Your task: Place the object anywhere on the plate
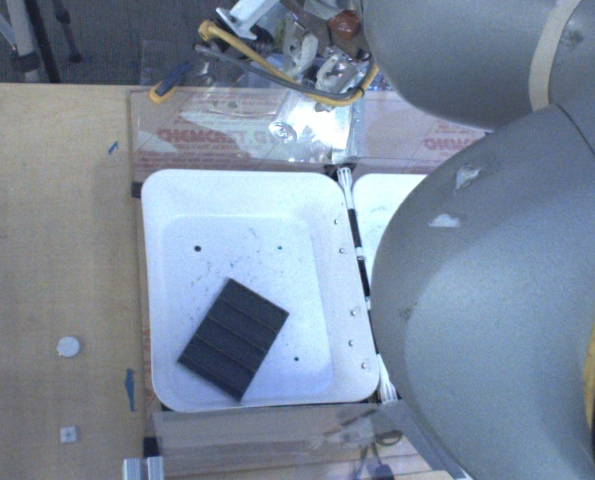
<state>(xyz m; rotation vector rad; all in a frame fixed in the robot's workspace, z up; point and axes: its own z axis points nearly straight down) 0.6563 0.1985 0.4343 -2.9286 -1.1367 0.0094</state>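
Inside left white bin (167,218), dark ribbed slab (233,339), lying flat, tilted

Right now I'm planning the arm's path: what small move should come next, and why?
Probably bring the gripper forward from beyond the far rim and over the left bin. The dark ridged block lies flat near that bin's front edge, untouched, well apart from the gripper.

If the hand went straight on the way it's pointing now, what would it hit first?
Probably the clear panel behind the left bin, directly under the hand; depth is unclear. The dark ridged block lies well off that line.
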